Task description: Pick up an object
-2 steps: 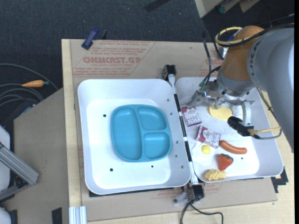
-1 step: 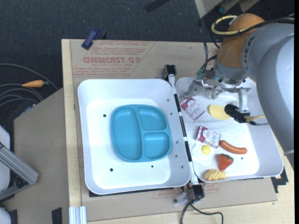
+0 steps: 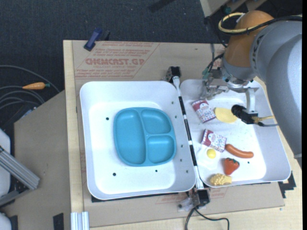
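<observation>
The right bin (image 3: 276, 164) holds a red-and-white packet (image 3: 203, 110), a pale yellow piece (image 3: 224, 115), a second red-and-white packet (image 3: 214, 140), a sausage (image 3: 239, 151), a small yellow egg-like piece (image 3: 211, 153), a red strawberry-like piece (image 3: 230, 166) and a yellow corn-like piece (image 3: 219, 179). My gripper (image 3: 211, 88) is low at the bin's back left corner, just behind the first packet. Nothing shows between its tips.
The left bin (image 3: 96, 166) bears a blue divided plate (image 3: 144, 135). A blue clip (image 3: 92, 40) lies on the board behind it. An orange carrot (image 3: 34, 86) and cables lie off the bench at left. The grey arm (image 3: 280, 56) covers the right bin's back right.
</observation>
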### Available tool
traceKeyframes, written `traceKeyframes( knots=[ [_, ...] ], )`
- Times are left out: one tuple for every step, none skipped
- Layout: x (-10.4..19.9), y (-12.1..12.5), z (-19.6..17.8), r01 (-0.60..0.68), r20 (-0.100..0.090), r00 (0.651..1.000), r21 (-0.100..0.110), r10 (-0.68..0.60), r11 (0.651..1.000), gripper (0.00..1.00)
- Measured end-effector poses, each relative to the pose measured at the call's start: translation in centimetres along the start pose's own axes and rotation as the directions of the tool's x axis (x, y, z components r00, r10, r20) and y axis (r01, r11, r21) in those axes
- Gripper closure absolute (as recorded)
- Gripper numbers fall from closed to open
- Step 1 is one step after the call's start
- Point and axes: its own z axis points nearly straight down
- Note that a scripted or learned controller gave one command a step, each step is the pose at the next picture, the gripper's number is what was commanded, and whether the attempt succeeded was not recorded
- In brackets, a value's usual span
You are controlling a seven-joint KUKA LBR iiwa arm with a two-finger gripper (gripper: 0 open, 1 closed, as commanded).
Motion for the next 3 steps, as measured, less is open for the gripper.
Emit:
traceKeyframes(
  knots=[
    [0.0, 0.0, 0.0, 0.0, 0.0, 1.0, 0.001, 0.0, 1.0, 0.0],
    [-0.1, -3.1, 1.6, -0.003, -0.001, 1.0, 0.016, 0.003, 1.0, 0.0],
    [-0.2, -0.4, 1.6, -0.001, 0.0, 1.0, 0.012, 0.001, 1.0, 0.0]
  ],
)
